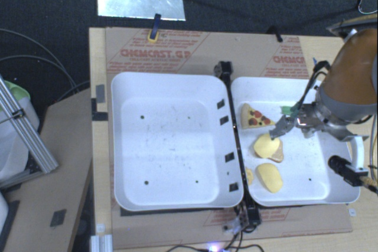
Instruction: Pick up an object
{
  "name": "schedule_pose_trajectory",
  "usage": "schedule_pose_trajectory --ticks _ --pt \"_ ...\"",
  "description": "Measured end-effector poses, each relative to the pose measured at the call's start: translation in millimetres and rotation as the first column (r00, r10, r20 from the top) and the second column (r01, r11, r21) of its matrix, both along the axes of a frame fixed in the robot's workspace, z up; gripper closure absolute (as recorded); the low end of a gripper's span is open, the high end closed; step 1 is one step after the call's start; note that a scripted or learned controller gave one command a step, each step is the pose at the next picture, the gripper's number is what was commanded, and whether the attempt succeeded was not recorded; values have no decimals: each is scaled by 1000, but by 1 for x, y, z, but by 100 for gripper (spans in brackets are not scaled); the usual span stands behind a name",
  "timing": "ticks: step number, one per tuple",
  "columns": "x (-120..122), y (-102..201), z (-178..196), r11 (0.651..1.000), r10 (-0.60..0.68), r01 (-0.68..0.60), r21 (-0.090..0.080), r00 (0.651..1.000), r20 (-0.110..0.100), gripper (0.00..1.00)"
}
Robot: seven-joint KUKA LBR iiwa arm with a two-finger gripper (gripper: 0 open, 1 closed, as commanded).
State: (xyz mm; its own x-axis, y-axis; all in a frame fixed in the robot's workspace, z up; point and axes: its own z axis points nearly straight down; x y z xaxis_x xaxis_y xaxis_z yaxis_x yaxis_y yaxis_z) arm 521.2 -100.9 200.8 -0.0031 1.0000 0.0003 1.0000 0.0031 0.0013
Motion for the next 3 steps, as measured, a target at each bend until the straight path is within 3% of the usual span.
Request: schedule_pose_trajectory --ticks 1,2,3 --pt "6 16 -107 1000 0 0 2 1000 -7 0" --pt "-35 99 -12 1000 5 -5 1 1000 5 0" --pt "-32 134 189 1000 6 -6 4 1000 20 0"
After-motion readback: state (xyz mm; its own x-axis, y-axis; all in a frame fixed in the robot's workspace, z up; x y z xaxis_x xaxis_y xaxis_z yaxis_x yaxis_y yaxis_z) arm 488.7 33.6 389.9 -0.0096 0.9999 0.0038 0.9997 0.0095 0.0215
